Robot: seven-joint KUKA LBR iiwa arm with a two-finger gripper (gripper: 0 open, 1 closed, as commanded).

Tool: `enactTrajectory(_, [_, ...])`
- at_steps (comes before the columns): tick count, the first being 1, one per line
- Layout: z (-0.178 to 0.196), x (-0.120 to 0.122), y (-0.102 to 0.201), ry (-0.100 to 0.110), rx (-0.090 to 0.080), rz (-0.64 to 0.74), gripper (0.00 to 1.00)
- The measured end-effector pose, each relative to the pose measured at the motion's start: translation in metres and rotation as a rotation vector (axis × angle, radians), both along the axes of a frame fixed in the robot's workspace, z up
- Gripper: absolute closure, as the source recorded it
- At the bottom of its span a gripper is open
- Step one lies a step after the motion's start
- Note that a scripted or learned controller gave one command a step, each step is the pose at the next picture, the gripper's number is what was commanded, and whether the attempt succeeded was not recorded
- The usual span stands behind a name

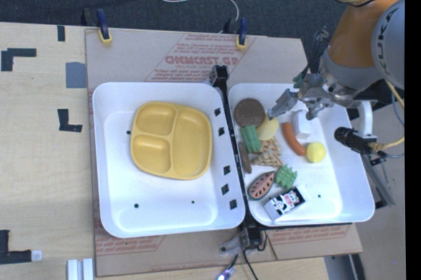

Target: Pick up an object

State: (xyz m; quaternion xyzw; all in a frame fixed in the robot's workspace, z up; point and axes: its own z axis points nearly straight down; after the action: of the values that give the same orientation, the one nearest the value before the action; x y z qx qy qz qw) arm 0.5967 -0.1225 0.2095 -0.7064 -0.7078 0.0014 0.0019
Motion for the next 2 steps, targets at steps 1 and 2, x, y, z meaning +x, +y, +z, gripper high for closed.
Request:
enactTrajectory(1, [-0.0994, 0.0089, -0.041, -0.023, -0.007, 0.002, 0.0])
enactTrajectory(2, [-0.094, 0.0075, -0.0416, -0.016, -0.006, 0.002, 1.0])
